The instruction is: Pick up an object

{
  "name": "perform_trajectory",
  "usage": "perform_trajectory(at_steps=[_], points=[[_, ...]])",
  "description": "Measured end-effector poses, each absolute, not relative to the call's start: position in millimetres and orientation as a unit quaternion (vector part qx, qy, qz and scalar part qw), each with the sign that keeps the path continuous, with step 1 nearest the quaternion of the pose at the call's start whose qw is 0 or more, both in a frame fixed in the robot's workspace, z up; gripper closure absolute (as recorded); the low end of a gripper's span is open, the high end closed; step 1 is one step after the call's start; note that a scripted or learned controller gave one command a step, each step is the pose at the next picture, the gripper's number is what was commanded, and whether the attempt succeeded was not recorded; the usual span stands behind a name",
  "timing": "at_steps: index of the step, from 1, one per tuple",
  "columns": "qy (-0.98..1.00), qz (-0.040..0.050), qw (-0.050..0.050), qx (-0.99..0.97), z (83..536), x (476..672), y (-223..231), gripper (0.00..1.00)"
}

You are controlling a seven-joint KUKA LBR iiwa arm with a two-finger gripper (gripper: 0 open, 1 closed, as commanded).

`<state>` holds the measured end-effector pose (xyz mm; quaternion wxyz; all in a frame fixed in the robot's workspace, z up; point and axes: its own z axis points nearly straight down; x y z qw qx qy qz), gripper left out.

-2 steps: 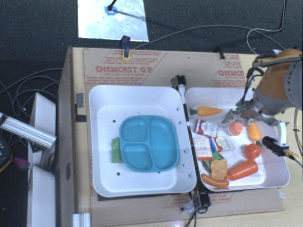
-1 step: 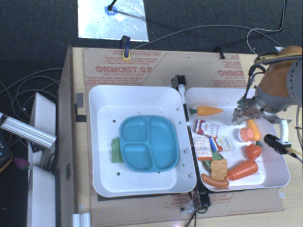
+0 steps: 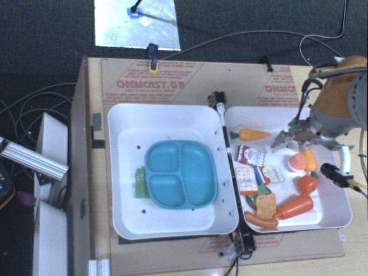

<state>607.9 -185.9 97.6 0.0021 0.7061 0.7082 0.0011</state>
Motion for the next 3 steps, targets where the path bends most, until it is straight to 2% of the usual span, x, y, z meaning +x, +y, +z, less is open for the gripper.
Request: perform_trajectory(at_steps=[1, 2, 3], points=[[0.709, 0.0027, 0.002, 0.705, 105, 586.5, -205, 0.0], [0.709, 0.0023, 0.0, 0.705, 85, 532.6, -191, 0.0], [0.706, -0.0024, 0.009, 0.708, 87, 563.5, -128, 0.0]])
